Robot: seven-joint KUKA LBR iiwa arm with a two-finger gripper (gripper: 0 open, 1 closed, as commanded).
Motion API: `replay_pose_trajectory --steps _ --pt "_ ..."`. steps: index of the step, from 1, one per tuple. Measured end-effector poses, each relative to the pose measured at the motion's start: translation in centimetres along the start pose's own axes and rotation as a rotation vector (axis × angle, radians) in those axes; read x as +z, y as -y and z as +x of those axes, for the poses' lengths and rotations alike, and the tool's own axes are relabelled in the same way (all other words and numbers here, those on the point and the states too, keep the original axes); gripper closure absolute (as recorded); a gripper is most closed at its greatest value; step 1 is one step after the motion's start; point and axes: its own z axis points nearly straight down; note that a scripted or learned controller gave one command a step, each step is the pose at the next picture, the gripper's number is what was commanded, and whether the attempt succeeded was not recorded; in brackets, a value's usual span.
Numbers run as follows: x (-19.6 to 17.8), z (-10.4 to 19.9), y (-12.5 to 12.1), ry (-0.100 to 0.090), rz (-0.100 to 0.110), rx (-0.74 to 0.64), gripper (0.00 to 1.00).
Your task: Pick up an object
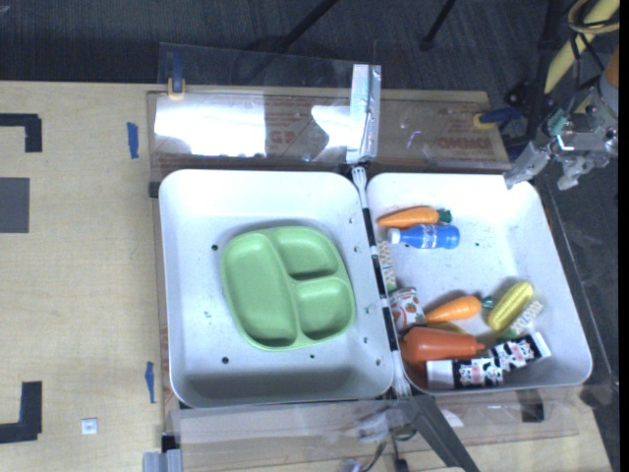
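Note:
The right bin (pixel 560 264) holds several toy items. An orange carrot (pixel 408 217) and a blue bottle (pixel 426 236) lie near its far left. Further forward are a second carrot (pixel 454 309), a yellow corn cob (pixel 510 304), a red-orange piece (pixel 439 343), a black-and-white cow-patterned bottle (pixel 491 365) and a small printed carton (pixel 406 310). My gripper (pixel 546 170) hangs at the bin's far right corner, above the rim and apart from all the items. It is open, with nothing between its fingers.
The left bin (pixel 187 214) carries a green divided plate (pixel 288 285). A clear plastic panel (pixel 265 116) stands behind the bins. Yellow cables and stand legs crowd the upper right, beyond the bench.

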Motion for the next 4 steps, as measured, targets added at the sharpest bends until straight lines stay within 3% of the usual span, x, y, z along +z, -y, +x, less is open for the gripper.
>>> replay_pose_trajectory --steps 1,2,3,4 --pt "7.7 1.2 2.2 0.0 -0.001 -0.189 0.0" --pt "11.8 -0.8 7.9 -0.001 -0.001 -0.478 0.0" --pt "14.6 -0.6 11.7 0.007 -0.019 -0.72 0.0" --pt "13.4 -0.8 11.5 0.013 -0.026 -0.717 1.0"
